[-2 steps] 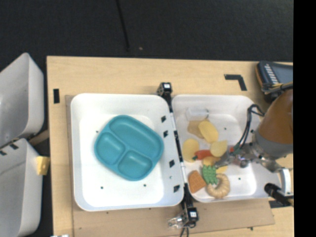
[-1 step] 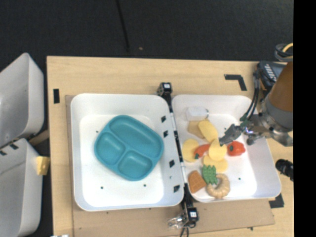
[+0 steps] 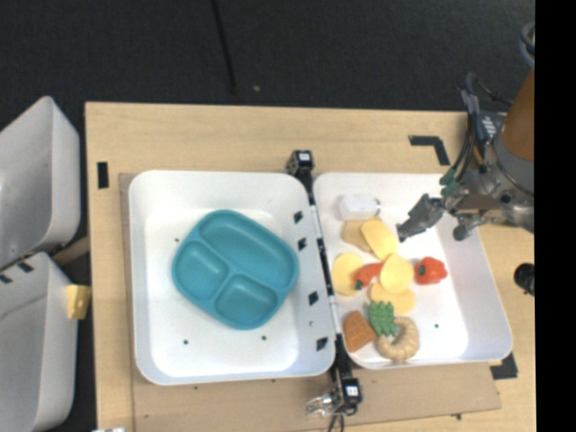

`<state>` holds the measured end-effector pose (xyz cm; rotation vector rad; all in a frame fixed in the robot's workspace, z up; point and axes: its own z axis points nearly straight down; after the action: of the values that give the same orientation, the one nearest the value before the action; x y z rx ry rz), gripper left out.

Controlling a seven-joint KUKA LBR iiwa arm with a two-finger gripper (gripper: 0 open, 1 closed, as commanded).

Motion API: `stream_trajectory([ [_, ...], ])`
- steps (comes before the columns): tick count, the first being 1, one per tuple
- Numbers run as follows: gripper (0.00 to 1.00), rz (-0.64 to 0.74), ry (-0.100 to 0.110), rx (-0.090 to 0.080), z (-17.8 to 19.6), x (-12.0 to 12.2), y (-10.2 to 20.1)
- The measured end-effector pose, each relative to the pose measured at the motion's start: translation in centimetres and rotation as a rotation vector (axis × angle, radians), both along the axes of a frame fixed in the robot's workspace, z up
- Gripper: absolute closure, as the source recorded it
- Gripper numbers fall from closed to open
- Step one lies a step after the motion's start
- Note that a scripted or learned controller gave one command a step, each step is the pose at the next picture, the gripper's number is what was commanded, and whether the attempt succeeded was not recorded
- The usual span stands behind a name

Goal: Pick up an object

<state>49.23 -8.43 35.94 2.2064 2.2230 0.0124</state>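
The right bin (image 3: 477, 327) holds a heap of toy food. There is a white piece (image 3: 358, 207), yellow pieces (image 3: 379, 238) (image 3: 346, 273) (image 3: 396, 273), a red pepper (image 3: 430, 270), a green piece (image 3: 382, 316), a brown slice (image 3: 357, 331) and a tan ring (image 3: 400, 340). My gripper (image 3: 439, 223) hangs over the bin's upper right part, just right of the upper yellow piece and above the red pepper. It is open, with nothing between its fingers.
A blue divided plate (image 3: 236, 268) lies in the left bin (image 3: 148, 331). A ridge with black clips (image 3: 315, 259) separates the two bins. White chair-like shapes (image 3: 36, 178) stand left of the bench.
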Motion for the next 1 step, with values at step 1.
stream_trajectory([
  [1,0.0,0.004,0.024,0.004,-10.71,-0.38,11.72],
])
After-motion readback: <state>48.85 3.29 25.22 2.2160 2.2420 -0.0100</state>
